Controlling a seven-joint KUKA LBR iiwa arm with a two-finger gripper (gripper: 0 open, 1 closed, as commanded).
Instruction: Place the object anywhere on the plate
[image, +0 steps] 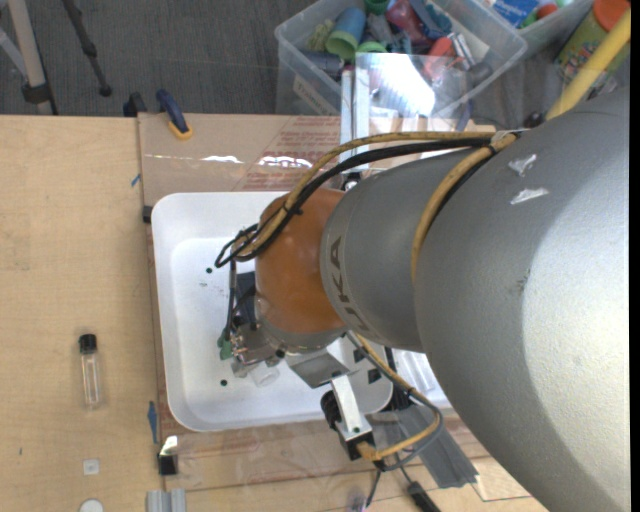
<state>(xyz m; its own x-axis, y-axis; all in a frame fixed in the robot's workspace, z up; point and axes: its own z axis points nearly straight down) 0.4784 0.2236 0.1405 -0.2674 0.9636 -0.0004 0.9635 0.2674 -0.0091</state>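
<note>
End effector (243, 345) low inside white bin (190, 300).

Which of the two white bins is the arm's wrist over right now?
The shallow white bin on the view's left; the grey arm with its orange band covers most of the other one.

The gripper (243, 352) hangs low over the white bin (190, 300); the arm covers the ground beneath it, so object and plate cannot be made out.
</note>
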